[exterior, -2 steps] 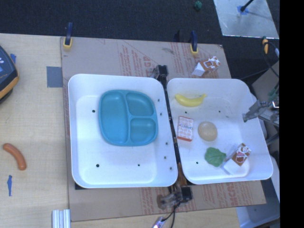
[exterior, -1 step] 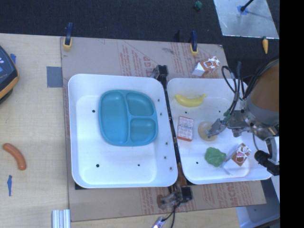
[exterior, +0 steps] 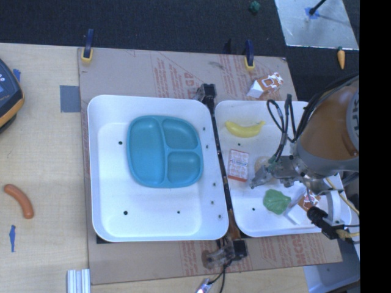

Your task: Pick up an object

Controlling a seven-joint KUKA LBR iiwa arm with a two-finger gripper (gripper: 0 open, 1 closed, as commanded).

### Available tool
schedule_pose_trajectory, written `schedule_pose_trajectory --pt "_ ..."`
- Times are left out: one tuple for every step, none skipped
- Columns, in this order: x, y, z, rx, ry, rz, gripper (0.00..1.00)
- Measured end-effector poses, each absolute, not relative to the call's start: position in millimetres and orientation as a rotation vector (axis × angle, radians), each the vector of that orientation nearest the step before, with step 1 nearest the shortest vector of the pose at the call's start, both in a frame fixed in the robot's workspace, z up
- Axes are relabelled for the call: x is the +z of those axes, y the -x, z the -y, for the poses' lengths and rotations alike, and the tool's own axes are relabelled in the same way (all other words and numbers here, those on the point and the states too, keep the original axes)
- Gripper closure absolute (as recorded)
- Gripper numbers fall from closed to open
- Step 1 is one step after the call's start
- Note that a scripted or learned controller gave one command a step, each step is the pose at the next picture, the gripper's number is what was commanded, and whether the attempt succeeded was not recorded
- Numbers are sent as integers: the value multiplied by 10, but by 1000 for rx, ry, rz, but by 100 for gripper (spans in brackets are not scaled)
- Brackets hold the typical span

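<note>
Looming at the right of the camera view, my grey arm with its orange band is reaching in over the right white bin. Its pincer is hanging low inside that bin, just above the bin floor, but I am not able to tell from this slanted angle how it is set, and I am seeing nothing clearly held in it.

Lying around the pincer are my candidate objects: a green leafy item just below it, a small red and white packet to its left, and a yellow banana further up the bin. A small tan item is sitting right beside the pincer, too blurred to name.

Sitting beside it, the left white bin is carrying a blue divided plate. An orange sausage is lying well apart on the wooden counter.

I am judging the task as barely begun: the arm is positioned for a grasp, every object is resting on the bin floor, and closing and lifting are all left to do.
</note>
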State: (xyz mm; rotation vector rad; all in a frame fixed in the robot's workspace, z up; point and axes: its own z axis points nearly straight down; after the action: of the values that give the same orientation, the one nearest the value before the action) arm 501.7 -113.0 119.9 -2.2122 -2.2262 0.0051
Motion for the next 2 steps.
schedule_pose_trajectory --pt "958 -5500 1033 -1 2220 2230 0" --pt "955 -5794 947 -1 2221 2229 0"
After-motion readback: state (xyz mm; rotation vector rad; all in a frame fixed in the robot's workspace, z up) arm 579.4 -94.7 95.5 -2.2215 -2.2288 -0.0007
